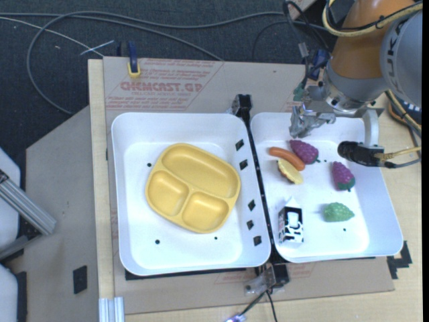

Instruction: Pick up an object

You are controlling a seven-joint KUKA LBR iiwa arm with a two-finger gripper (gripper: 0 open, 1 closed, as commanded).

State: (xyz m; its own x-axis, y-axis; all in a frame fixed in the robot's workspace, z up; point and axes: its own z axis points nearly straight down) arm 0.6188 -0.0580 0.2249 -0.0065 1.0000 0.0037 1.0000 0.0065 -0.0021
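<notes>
The gripper (303,127) is hanging over the right bin (382,210), its opening impossible to judge; purple grapes (305,151) are lying just at its six o'clock, a hot dog (286,157) at seven.

In the right part of the frame lie six small things. An orange sausage (286,156) lies slantwise at upper centre, touching a purple grape bunch (305,151) to its right. Just below sits a yellow banana piece (290,172). A second purple grape bunch (342,175) lies farther right, apart. Lower down rests a green grape bunch (338,212), and to its left a black-and-white carton (291,225) on its side.
</notes>
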